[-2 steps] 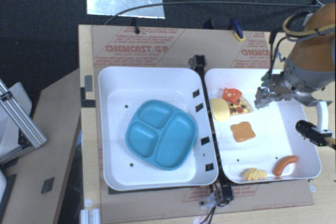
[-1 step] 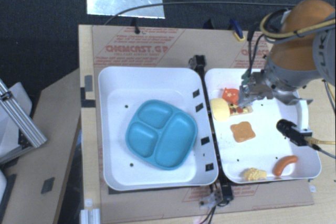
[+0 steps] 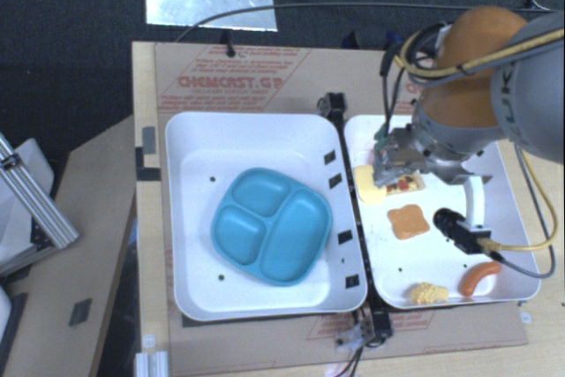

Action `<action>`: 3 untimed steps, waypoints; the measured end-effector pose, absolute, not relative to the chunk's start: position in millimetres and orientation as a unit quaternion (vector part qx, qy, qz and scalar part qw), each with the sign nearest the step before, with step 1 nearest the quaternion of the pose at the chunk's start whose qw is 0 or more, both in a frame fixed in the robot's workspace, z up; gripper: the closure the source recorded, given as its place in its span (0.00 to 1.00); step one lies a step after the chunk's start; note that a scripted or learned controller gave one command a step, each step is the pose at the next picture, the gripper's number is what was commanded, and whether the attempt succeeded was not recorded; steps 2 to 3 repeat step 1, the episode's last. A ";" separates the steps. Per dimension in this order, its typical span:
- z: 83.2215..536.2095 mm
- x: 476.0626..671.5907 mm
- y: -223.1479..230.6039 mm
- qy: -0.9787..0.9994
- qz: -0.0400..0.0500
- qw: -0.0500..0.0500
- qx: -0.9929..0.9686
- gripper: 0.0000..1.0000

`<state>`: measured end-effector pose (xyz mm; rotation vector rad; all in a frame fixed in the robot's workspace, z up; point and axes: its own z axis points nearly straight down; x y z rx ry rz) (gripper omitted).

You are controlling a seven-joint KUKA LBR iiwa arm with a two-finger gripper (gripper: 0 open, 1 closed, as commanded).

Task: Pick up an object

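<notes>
Right bin (image 3: 509,190) holding a sausage (image 3: 478,278), long axis running lower-left to upper-right, near its front edge; the end effector (image 3: 395,174), opening indiscernible, sits over a pale yellow slice (image 3: 368,187).

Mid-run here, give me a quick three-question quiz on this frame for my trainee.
1. True or false: the blue divided plate lies in the right bin.
2. Which item lies nearest the claw? A) sausage B) pale yellow slice C) toast piece
3. Fill in: the arm has an ____ band.

Key: 1 false, it lies in the left bin; 2 B; 3 orange.
</notes>
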<state>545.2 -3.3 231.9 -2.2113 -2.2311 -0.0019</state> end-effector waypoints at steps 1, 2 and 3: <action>225.0 551.3 50.7 -0.711 -0.001 0.000 -0.704 1.00; 225.0 551.3 50.7 -0.711 -0.001 0.000 -0.704 1.00; 225.0 551.3 50.7 -0.711 -0.001 0.000 -0.704 1.00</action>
